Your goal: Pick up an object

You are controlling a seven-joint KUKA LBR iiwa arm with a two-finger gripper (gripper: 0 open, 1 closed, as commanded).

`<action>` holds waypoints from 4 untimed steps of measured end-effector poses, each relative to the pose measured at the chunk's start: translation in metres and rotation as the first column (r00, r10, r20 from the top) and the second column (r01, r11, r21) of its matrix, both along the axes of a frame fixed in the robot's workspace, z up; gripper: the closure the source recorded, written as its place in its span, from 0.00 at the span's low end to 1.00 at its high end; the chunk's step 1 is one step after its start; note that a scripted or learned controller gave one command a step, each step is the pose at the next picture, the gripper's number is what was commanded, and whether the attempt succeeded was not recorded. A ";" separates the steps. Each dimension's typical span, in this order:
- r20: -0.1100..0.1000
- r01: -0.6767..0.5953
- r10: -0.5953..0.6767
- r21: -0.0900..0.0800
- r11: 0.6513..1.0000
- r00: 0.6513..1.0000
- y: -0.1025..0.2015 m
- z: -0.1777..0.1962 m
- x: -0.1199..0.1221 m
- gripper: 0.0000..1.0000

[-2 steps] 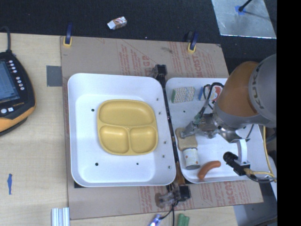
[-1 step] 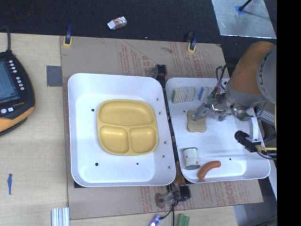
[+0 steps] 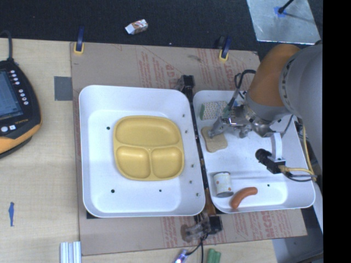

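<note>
From my seat I see two shallow, glossy white bins with rounded corners lying side by side on a sheet of brown cardboard [image 3: 164, 59] that covers the pale wood bench [image 3: 38, 201]. The left bin [image 3: 96, 201] carries a smooth mustard-yellow plastic tray [image 3: 148, 147], rounded like a soft rectangle and moulded into three compartments, one long across the top and two smaller below.

The right bin [image 3: 299, 199] holds the loose things. A flat tan piece [image 3: 215, 142] with an irregular outline, rather like a slice of bread, lies near the bin's left wall. A small green-speckled patch [image 3: 210, 110] sits at the upper left corner. Toward the near edge a short white cylinder [image 3: 222, 183] with a dark band lies beside a curved orange sausage shape [image 3: 243, 196]; the two are close but apart.

The arm's bulky grey and orange body leans over the bin's upper right. Its metallic gripper [image 3: 218, 126] points down-left, just above the tan piece. I cannot tell whether the fingers are spread or pressed together, nor whether they touch it.

A dark handheld pendant [image 3: 13, 108] with an orange rim rests at the bench's left edge.
</note>
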State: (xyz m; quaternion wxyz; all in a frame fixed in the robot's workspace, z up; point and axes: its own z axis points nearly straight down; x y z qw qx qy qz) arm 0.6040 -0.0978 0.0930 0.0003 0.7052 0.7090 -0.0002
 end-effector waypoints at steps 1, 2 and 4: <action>-0.001 0.001 -0.001 0.001 1.000 1.000 -0.007 0.017 0.053 0.00; -0.001 0.002 -0.002 0.000 1.000 1.000 -0.006 0.000 0.020 0.00; -0.002 0.001 -0.001 0.001 1.000 1.000 0.003 0.000 0.053 0.00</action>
